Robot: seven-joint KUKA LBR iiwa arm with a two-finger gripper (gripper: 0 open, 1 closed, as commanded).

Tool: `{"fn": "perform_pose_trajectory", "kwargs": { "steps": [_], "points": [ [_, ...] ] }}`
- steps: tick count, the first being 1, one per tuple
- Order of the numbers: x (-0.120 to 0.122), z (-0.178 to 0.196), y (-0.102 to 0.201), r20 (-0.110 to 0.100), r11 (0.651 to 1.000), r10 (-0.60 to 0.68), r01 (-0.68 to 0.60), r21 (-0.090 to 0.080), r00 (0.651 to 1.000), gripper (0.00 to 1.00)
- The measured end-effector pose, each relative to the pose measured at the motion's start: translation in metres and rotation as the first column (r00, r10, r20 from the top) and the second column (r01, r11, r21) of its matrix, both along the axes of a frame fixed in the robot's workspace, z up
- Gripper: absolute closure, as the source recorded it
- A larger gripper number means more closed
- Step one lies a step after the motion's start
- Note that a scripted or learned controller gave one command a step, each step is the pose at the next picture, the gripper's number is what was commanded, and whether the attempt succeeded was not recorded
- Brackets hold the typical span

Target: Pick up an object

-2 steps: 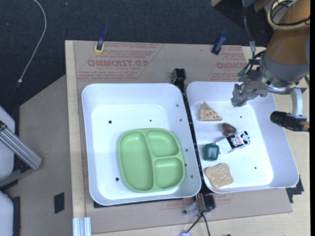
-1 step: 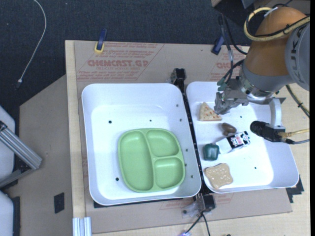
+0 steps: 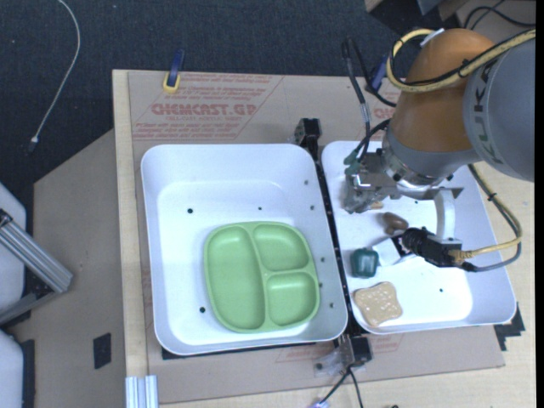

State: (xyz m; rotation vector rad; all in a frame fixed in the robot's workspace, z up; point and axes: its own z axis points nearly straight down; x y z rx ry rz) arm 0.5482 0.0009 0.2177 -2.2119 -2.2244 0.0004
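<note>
Overhead, the gripper (image 3: pixel 365 195) is hanging in the right bin (image 3: pixel 484 304).
Whether its claw is parted is not showing; a teal object (image 3: pixel 365 263) is lying near the bin's left edge.

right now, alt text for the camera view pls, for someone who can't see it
A grey and orange robot arm reaches its gripper down into the right white bin, near a teal object and a tan waffle-like piece. The left bin holds a green divided plate.
</note>
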Motion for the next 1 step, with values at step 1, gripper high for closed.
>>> {"fn": "perform_pose_trajectory", "kwargs": {
  "steps": [1],
  "points": [
    [-0.0058,0.0097,0.0469,0.005,1.0,0.0,0.0,-0.001,1.0,1.0]
  ]
}}
